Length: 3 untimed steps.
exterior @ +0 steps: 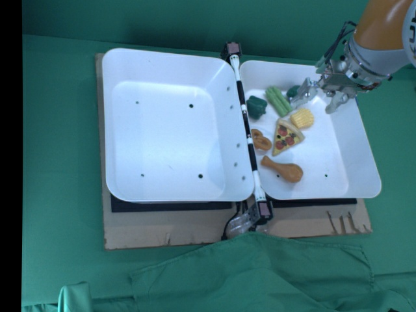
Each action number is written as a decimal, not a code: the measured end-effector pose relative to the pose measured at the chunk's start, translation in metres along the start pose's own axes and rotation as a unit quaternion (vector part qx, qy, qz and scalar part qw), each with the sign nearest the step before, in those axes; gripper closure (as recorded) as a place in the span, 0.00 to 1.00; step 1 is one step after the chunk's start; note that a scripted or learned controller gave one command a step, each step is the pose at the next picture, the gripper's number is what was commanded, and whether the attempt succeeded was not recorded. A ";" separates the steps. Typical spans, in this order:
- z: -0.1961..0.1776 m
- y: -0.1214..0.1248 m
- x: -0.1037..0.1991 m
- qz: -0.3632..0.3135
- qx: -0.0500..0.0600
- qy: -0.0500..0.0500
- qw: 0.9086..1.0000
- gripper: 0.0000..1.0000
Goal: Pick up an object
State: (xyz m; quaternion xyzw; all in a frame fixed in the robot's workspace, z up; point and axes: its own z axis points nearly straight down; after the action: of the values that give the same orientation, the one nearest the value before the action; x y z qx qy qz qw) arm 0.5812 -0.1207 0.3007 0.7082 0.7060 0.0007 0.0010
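Right bin (pixel 351 174) holds a cluster of toy food toward its left and upper part; left bin (pixel 169 77) sits alongside. Pincer (pixel 323 96) hangs over the right bin's upper area, fingers apart, nothing between them. Just below and left of it lies the corn (pixel 302 117), a small yellow piece, likely the nearest candidate. Touching or nearly touching it is the pizza slice (pixel 285 137); above-left, the green stalk (pixel 278 100) and a dark green pepper (pixel 257 106); a small teal piece (pixel 294 91) sits by the left finger. Lower down, the drumstick (pixel 283 169) lies apart from the rest; a pretzel (pixel 260 140) sits near the dividing rim. Judgement: all look like hollow moulded plastic, so light, stiff, smooth and inclined to skate or squirt out of a hard pinch. Corn best taken across its short width; drumstick across the narrow shaft, with free room on both sides. Pizza is flat and low, awkward to pinch. No brands, labels or legible writing seen.
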 end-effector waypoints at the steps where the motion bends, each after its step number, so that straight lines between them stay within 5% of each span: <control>1: 0.000 0.000 0.000 0.000 0.000 0.000 1.000 0.00; 3: 0.089 -0.005 0.013 0.000 0.002 0.000 1.000 0.00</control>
State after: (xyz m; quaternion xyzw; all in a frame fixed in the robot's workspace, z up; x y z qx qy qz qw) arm 0.5761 -0.1079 0.2120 0.7084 0.7058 -0.0011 -0.0005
